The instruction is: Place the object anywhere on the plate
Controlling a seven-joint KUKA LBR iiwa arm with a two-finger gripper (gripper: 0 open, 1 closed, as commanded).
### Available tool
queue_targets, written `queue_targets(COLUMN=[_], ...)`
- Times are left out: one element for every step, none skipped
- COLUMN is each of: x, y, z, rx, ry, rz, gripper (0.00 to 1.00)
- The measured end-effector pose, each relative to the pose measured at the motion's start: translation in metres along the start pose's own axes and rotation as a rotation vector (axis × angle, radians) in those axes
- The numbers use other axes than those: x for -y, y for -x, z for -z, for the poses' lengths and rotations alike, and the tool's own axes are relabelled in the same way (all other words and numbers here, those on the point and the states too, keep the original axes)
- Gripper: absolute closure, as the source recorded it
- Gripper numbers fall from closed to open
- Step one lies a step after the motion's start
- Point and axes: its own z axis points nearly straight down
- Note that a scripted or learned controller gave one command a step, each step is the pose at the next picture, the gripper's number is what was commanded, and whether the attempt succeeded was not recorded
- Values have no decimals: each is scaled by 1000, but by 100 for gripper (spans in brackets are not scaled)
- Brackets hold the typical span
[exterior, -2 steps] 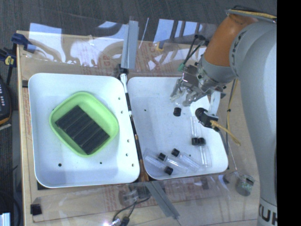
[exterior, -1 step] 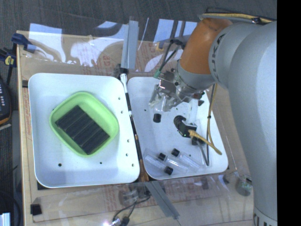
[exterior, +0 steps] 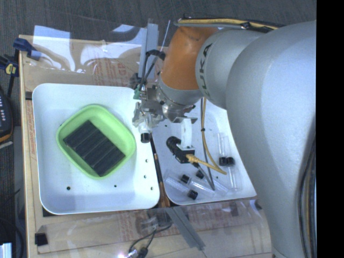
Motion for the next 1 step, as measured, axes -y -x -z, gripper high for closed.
queue_targets(x=[0], y=[1], z=[0], rx=[0], ry=[1], rz=[-1], gripper=[0])
